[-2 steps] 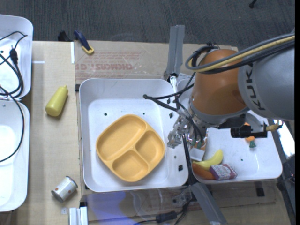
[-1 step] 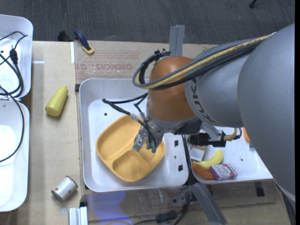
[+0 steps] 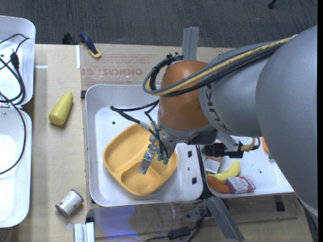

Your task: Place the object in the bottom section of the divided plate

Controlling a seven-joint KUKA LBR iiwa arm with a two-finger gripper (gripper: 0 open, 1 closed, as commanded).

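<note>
A yellow divided plate (image 3: 123, 163) lies in the left white bin (image 3: 98, 135), tilted toward the bin's lower middle. Its raised dividers meet near the plate's centre, and its bottom section (image 3: 144, 183) shows bare yellow. My gripper (image 3: 154, 158) hangs from the orange-banded wrist (image 3: 181, 102) over the right-centre of the plate, close above the dividers. A small green bit (image 3: 163, 157) shows at the gripper's right side; I cannot tell whether it is an object or part of the tool. The arm hides the plate's upper right rim.
The right bin (image 3: 267, 185) holds a banana (image 3: 227, 171), a purple packet (image 3: 240, 185) and an orange item (image 3: 217, 184). On the bench to the left lie a yellow bottle (image 3: 61, 109), a small can (image 3: 69, 202) and a blue-yellow clamp (image 3: 90, 45). Black cables cross the wrist.
</note>
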